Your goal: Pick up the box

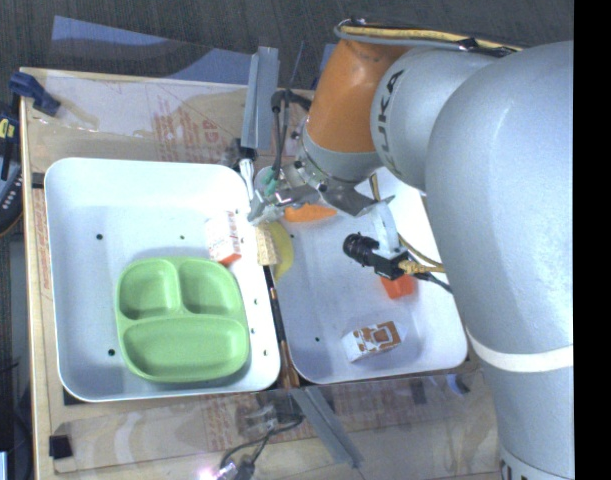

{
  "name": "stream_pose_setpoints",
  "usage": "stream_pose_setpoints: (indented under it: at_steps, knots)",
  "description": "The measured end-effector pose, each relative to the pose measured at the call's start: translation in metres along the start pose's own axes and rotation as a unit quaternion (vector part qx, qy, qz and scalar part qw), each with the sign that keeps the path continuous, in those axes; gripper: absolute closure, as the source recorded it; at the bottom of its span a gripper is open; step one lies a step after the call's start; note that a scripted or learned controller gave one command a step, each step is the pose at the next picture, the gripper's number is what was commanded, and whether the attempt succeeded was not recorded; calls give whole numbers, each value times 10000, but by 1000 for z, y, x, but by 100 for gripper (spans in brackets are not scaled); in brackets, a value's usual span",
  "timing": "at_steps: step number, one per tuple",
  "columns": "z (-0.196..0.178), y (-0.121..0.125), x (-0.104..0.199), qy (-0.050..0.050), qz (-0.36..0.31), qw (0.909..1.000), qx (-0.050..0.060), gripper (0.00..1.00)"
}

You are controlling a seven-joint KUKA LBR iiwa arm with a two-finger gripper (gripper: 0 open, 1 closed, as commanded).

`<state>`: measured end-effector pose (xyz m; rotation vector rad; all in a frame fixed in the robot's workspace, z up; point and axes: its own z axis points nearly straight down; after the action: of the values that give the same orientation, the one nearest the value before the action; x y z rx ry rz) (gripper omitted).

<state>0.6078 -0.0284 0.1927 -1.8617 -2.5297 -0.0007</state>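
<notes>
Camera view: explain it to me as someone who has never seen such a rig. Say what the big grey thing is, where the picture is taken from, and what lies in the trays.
The big grey shape with the orange band is a robot arm reaching in from the right. At its tip is a gripper, low over the wall between two shallow white bins. The single camera is fixed above the bench and looks down at a slant. The left bin holds a green divided plate and a white and red packet. The right bin holds a small box with brown print, an orange-red piece and a yellowish item. Whether the gripper holds anything cannot be told.
</notes>
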Motion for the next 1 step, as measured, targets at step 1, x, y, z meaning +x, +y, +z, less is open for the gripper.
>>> stream_pose_setpoints:
  at_steps: [1]
  knots:
    - [-89,33,57,0,422,9991,1,100]
